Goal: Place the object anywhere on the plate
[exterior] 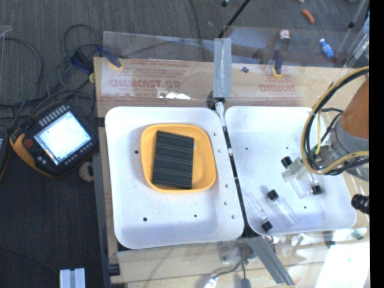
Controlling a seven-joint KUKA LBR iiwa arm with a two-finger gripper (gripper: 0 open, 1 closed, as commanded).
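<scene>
My gripper (pixel 288 188) hangs over the right bin (pixel 264 131), its clear fingers spread apart with nothing between them. Left of that bin, in the left bin (pixel 123 209), the dark ribbed block (pixel 173 159) lies flat on the yellow plate (pixel 207 161).

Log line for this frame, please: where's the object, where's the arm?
object: dark ribbed block lying on yellow plate | plate: in left bin | arm: over right bin | placement: looks done

Bench (pixel 157 81) carries two white bins (pixel 123 212), apparently touching
</scene>
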